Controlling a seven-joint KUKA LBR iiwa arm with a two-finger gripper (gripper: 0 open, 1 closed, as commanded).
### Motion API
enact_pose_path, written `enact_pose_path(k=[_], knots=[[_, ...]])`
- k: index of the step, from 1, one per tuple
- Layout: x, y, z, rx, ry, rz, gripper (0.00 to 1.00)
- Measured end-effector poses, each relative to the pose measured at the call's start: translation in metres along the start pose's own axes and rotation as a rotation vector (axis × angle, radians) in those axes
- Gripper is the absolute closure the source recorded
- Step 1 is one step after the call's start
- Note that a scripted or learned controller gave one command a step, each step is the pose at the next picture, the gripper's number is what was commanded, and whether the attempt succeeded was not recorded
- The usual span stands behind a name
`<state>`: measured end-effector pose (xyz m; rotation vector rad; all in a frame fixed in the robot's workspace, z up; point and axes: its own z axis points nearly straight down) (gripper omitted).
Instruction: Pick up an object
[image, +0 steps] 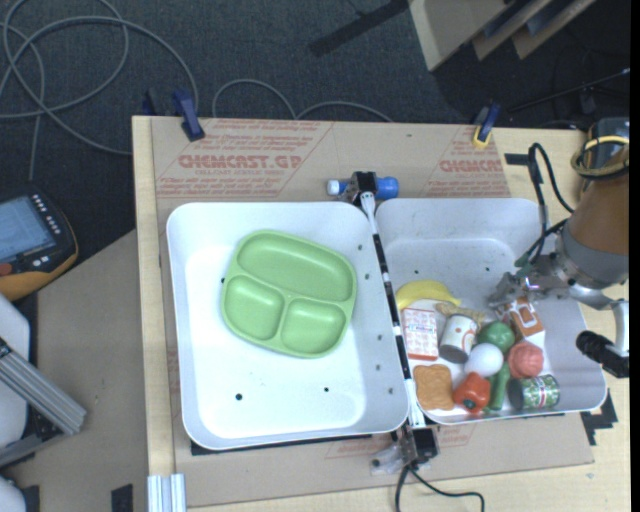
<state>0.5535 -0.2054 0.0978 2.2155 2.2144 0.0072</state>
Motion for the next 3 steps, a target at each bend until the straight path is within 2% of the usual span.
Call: enact_pose_path(k=[1,2,3], knots=[[0.052,0.056,0.011,0.003,0.003,-0.002,1.00],[0.102,0.052,-0.065,0.007,0.003,-0.002,1.00],[0.157,0.049,-0.098,0.008,0.004,-0.003,1.00]])
